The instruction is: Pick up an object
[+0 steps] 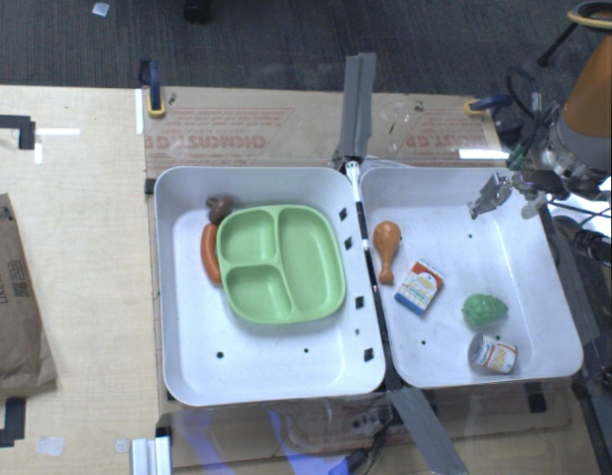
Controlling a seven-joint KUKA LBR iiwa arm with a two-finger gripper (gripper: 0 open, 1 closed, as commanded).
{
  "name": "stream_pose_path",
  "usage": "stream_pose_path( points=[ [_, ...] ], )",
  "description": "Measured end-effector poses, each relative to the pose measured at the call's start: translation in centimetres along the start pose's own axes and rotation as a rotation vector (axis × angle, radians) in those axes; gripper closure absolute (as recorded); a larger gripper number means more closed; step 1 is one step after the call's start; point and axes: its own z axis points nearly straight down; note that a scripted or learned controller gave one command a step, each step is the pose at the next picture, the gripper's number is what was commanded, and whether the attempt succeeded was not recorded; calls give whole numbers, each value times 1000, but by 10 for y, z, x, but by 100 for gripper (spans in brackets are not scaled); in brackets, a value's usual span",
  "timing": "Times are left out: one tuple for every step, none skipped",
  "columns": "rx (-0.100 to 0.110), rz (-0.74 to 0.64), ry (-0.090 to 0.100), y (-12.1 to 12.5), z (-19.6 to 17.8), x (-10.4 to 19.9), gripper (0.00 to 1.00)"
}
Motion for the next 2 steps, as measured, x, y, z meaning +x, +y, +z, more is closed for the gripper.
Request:
stream_pose_path(
  points=[
    [2, -43, 0, -35, 41, 50, 0],
    [0, -137, 0, -48, 78, 80, 0]
  ],
)
